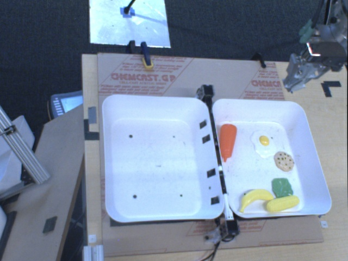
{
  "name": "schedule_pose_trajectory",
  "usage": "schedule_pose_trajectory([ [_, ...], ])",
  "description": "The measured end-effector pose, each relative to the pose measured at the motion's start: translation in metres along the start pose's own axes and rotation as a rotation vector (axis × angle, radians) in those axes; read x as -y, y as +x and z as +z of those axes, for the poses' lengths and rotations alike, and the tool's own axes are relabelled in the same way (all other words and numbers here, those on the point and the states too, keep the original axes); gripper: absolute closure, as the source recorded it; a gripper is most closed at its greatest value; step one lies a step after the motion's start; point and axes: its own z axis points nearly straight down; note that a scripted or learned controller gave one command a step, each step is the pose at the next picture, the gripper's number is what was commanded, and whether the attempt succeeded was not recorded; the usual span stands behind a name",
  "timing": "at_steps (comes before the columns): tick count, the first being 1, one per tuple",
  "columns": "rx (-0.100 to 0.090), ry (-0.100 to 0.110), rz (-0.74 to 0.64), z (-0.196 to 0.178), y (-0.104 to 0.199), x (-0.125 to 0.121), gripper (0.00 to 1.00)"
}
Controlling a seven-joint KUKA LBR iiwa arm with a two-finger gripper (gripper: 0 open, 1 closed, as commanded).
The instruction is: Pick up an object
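Six toys lie in the right bin [310, 125], below the gripper [294, 82].

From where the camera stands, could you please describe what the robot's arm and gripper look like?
The gripper is a pale grey, metallic-looking assembly with angular, blocky parts, seen at the upper right above the right bin. A small bright white patch with a reddish edge sits on its upper body. Thin dark cables or rods rise from it toward the top edge. The picture is too blurred for finer markings.
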Motion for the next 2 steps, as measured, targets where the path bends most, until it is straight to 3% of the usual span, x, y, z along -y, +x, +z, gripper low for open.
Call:
schedule_pose_trajectory([
  [1, -0.002, 0.000, -0.003, 0.000, 0.040, -0.008, 1.00],
  [2, 0.000, 0.001, 0.005, 0.000, 0.032, -0.028, 1.00],
])
